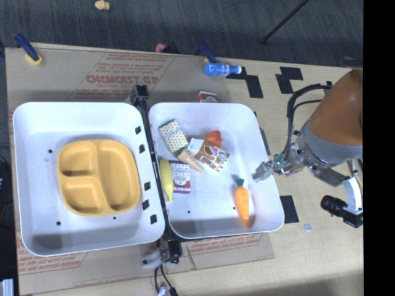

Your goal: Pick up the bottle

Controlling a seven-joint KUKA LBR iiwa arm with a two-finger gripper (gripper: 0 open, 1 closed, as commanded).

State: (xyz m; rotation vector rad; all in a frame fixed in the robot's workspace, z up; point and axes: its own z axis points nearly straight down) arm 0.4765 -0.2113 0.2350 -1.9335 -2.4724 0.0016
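Observation:
A small blue bottle (217,69) with a white cap lies on its side on the cardboard beyond the bins, just past the right bin's (262,134) far rim. My gripper (261,171) hangs low at that bin's right rim, well to the near right of the bottle. It is close above and to the right of a toy carrot (242,205). Nothing shows in the gripper. The grey arm with its orange band (339,113) comes in from the right.
The right bin holds a carrot, a banana (166,179), a red and white packet (180,177), a checked snack pack (173,135) and a red-topped carton (213,152). The left bin (24,165) holds a yellow divided plate (99,176). Blue clamps (205,51) grip the board's far edge.

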